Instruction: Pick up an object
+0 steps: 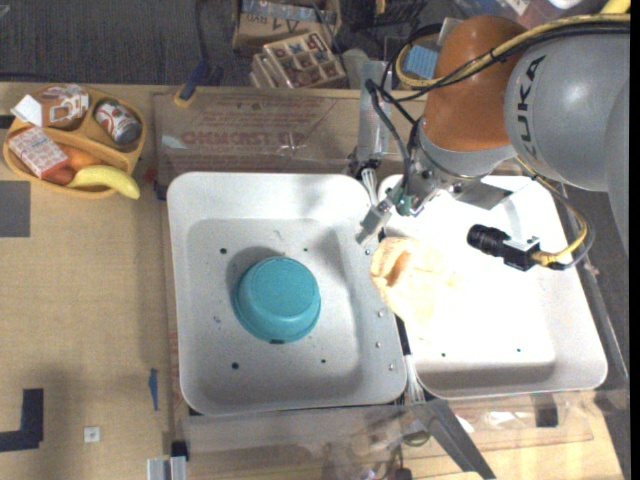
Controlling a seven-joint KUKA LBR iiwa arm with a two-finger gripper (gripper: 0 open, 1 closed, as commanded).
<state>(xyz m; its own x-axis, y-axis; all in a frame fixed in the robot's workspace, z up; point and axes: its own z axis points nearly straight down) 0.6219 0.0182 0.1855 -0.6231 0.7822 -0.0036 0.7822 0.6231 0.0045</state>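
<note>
A teal bowl (pixel 278 298) lies upside down in the middle of the left bin (pixel 200 368). A pale tan, soft-looking object (pixel 408 273) rests against the left wall of the right bin (pixel 520 358), under bright light. My gripper (pixel 383 215) hangs over the ridge between the two bins, just above and to the left of the tan object and up to the right of the bowl. Nothing shows in its grasp. The grey arm with its orange band (pixel 470 78) covers the right bin's far part.
On the bench at the far left stands a yellow tray (pixel 20 158) with a banana (pixel 105 179) and food packets. A clear plastic sheet (pixel 250 133) lies behind the left bin. Boxes and cables crowd the floor beyond.
</note>
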